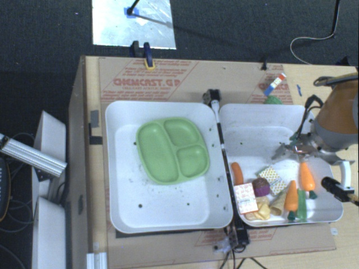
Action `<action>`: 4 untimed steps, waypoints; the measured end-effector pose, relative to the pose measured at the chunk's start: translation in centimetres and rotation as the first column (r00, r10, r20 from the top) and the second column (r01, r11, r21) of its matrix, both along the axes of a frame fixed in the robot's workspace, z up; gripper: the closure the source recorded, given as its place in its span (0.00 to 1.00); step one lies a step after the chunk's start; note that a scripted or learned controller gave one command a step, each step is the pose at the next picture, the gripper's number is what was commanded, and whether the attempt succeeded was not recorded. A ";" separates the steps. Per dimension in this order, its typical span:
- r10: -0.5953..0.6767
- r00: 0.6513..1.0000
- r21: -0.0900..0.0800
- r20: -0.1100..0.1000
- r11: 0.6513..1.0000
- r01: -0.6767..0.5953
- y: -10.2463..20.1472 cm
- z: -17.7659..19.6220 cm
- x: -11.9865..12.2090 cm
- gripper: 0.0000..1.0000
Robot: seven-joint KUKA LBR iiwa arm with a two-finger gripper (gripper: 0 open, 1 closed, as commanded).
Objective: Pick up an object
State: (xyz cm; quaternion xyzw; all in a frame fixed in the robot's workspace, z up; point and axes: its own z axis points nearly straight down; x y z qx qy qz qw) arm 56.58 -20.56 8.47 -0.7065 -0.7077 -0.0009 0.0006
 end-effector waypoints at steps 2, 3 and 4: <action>0.000 1.000 -0.002 0.004 1.000 0.000 -0.1 1.1 0.1 0.00; 0.003 1.000 -0.001 0.003 1.000 -0.003 4.9 0.0 8.9 0.00; 0.005 1.000 -0.003 0.006 1.000 -0.005 4.7 1.1 8.9 1.00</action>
